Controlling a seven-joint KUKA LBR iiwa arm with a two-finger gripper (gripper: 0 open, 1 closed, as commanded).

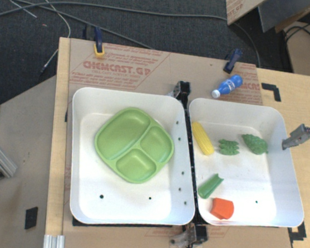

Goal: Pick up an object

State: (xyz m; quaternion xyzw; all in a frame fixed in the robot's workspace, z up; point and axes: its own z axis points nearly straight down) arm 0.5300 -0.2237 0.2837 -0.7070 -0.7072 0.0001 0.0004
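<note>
Judging by how things lie, nothing has been picked up yet. The hand [305, 136] sits at the far right edge of the right bin [289, 171], above its rim, and whether it is apart or together I cannot tell. Inside that bin lie a corn cob [202, 139], two green leafy pieces [229, 147] [254, 143], a green pod [210, 186] and an orange block [222, 208], all untouched. A green divided plate [134, 144] rests in the left bin [79, 195]. A small bottle [227, 86] lies on the worktop [36, 134] behind the bins. Reaching, gripping and lifting all remain.
</note>
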